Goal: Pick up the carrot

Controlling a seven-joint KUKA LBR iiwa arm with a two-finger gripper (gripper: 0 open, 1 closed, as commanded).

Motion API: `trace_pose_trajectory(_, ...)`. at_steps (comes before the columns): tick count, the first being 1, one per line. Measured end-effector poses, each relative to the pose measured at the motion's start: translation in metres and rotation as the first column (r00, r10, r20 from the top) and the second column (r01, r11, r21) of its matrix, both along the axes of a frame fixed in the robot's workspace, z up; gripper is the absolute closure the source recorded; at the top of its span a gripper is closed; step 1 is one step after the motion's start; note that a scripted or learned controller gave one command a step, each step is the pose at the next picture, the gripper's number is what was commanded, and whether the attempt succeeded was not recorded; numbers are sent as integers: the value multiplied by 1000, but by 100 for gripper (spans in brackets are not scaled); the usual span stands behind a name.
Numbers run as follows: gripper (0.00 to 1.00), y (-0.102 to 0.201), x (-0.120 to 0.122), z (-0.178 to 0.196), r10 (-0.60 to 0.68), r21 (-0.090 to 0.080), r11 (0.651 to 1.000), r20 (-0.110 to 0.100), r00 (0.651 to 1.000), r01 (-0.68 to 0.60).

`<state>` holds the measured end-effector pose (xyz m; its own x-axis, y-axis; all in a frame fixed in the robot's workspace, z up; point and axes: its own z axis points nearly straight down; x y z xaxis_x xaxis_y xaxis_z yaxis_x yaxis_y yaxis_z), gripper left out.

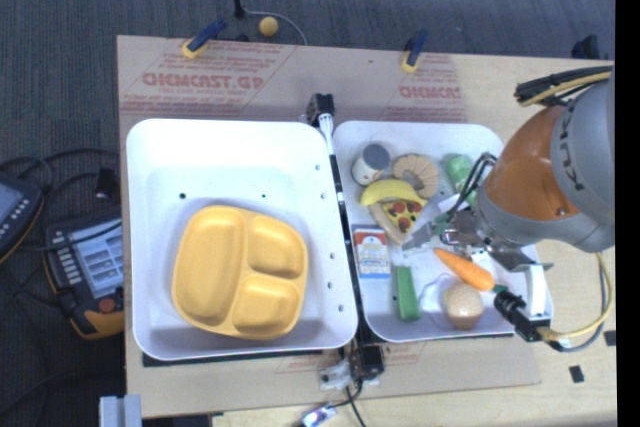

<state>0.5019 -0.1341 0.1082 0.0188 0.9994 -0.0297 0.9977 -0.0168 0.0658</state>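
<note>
The carrot [464,269] is orange and lies flat in the right bin [420,131], near its front right, pointing from upper left to lower right. My gripper [447,231] hangs just above the carrot's upper left end, under the grey arm with its orange band [528,181]. The view does not settle whether it touches the carrot. The carrot rests on the bin floor and is not lifted.
Around the carrot lie a tan round bun [463,305], a green stick [406,293], a red and white box [371,251], a pizza slice [404,214], a banana [387,190], a cookie [417,170] and a green item [457,166]. The left bin [160,155] holds a yellow divided tray [240,269].
</note>
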Motion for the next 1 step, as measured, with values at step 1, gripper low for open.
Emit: trace_pose_trajectory(1, 0, -41, -13, -19, -190, 38, 981, -57, 980, 193)
